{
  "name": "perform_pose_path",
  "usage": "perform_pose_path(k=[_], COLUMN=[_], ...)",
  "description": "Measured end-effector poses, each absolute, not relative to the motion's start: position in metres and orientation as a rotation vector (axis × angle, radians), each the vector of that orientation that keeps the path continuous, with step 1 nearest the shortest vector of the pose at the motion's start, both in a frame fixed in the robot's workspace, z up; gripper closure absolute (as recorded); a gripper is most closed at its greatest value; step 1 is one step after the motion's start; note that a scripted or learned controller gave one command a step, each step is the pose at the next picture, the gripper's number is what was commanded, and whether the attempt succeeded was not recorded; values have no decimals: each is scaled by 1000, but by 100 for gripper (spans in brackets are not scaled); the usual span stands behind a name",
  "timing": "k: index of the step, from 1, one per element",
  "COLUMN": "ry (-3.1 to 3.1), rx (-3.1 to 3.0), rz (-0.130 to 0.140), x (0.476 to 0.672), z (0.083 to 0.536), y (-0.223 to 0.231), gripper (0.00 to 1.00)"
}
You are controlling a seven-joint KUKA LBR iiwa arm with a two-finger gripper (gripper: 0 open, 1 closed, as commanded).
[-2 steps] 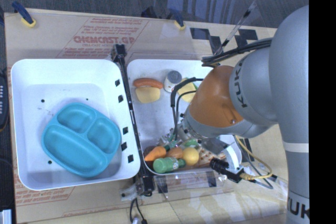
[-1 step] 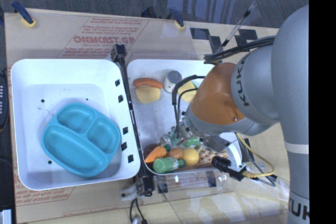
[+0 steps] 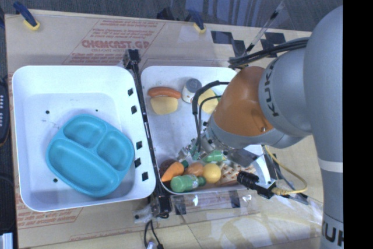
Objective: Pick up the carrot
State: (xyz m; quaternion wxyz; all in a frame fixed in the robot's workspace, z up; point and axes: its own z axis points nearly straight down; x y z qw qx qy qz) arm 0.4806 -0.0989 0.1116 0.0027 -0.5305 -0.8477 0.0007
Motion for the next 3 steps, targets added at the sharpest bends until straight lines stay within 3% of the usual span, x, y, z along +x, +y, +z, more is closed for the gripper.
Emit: perform_pose_path(k=[3], ry=[-2882], rx=[-1270], rz=[-3], x=[482], z=[105], y=[-101], gripper=[100])
